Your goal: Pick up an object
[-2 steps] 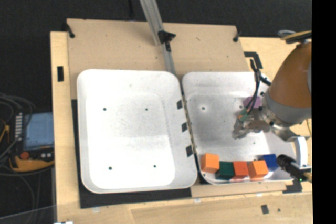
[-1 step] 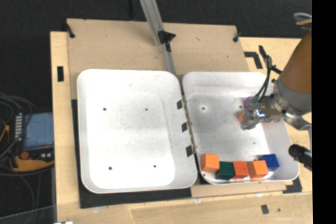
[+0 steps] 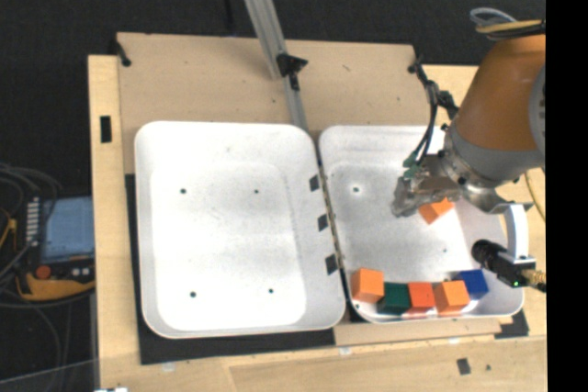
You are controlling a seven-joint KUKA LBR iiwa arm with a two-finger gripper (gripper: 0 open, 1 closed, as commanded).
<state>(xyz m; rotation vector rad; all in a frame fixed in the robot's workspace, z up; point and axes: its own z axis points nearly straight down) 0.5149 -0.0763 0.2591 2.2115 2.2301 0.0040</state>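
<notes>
My gripper [image 3: 421, 200] hangs over the middle of the right bin [image 3: 367, 161], below the grey and orange arm that comes in from the right. A small orange block [image 3: 437, 210] sits tilted between its fingertips, partly covered by the gripper body, and the fingers are shut on it. Several more blocks line the bin's front wall: an orange block [image 3: 369, 283], a green block [image 3: 395, 297], two more orange ones [image 3: 422, 294] [image 3: 451, 294] and a blue block [image 3: 473, 282].
The left bin [image 3: 230, 225] lies beside the right one, with clips along the shared wall [image 3: 326, 220]. A slanted metal rail [image 3: 262, 14] runs down to the bins from the back. A black fitting [image 3: 496, 260] sticks out at the right bin's front right.
</notes>
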